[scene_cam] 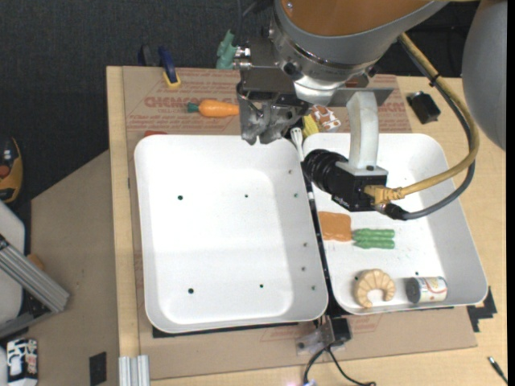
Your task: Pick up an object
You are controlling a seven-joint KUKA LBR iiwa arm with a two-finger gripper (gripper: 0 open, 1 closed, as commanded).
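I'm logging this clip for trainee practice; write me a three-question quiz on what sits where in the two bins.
1. True or false: the croissant lies in the right bin.
2. Which thing lies right beside the orange block? A) the green pea pod B) the small can C) the carrot
3. Fill in: the carrot lies on the ____ behind the left bin, not inside a bin.

Key
1. True; it lies near the front edge, next to the small can.
2. A; the pea pod lies against the block's right side.
3. Cardboard; the carrot rests on the brown sheet, near the gripper.
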